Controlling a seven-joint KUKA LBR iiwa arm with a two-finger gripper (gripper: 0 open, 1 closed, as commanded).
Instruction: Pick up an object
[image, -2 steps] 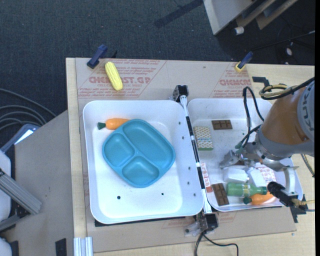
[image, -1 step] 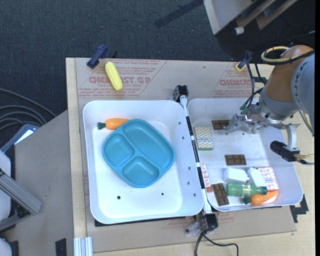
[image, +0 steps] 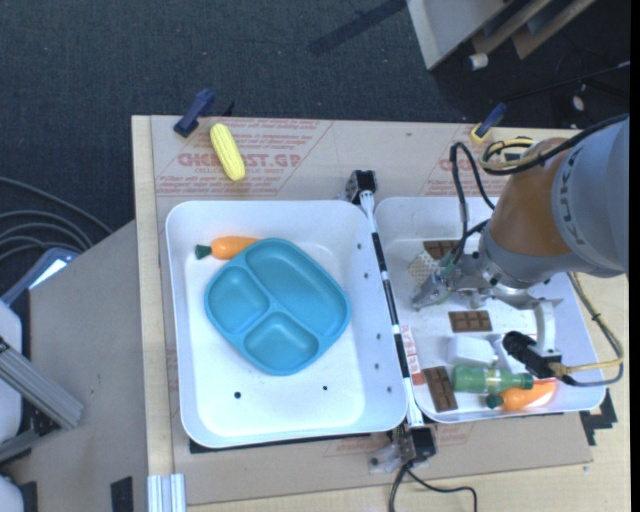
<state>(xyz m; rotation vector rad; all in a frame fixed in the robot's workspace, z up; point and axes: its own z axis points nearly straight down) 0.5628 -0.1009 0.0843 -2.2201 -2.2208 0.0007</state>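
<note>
My gripper (image: 436, 288) hangs low over the upper left part of the right bin (image: 395, 225), below the grey arm with its orange band (image: 525, 215). Just beside it lie a pale checkered piece (image: 425, 265) and a brown block (image: 438, 248). Another brown block (image: 468, 321) lies a little below the gripper, and a third (image: 438, 386) sits near the bin's front. A green bottle (image: 485, 379) and an orange toy (image: 526, 397) rest at the front right of that bin. Nothing shows in the gripper's grasp.
The left bin (image: 190, 380) holds a blue divided plate (image: 276, 305) and an orange carrot (image: 228, 246) at its back left. A yellow corn cob (image: 228, 152) lies on the bench behind the bins. Cables (image: 462, 190) and a black connector (image: 522, 347) trail over the right bin.
</note>
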